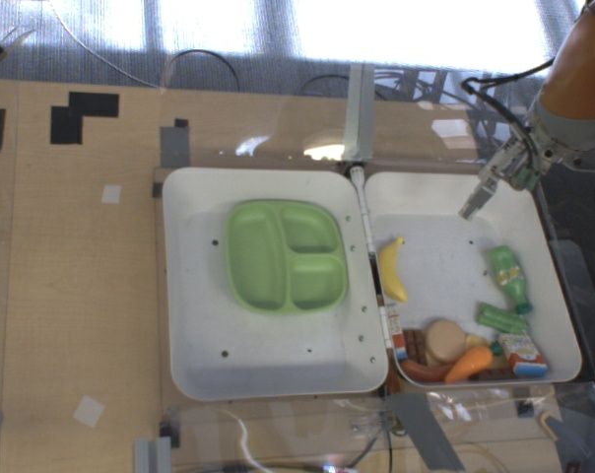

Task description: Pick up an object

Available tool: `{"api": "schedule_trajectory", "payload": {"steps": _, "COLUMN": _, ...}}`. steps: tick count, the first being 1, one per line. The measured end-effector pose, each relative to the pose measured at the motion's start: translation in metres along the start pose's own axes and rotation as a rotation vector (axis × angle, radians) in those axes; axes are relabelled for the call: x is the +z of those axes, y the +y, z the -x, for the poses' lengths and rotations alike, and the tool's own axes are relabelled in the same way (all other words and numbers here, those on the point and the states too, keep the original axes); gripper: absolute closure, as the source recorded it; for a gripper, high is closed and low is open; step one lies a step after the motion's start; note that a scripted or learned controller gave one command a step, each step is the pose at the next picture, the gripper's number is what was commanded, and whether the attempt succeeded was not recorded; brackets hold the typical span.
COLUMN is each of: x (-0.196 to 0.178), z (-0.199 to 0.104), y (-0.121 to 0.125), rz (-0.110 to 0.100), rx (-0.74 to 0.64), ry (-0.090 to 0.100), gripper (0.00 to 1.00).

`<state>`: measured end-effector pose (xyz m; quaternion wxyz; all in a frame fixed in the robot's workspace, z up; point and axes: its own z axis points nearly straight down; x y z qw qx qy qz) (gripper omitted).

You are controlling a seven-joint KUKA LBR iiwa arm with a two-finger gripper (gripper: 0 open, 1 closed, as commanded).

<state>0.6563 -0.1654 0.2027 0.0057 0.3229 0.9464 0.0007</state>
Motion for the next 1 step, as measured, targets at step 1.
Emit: {"api": "schedule_trajectory", "payload": {"steps": 1, "x": 0.1052, "z": -0.0100, "y": -0.0492, "rz": 0.000, "rx": 0.023, "ry": 0.000, "gripper": 0.00}}
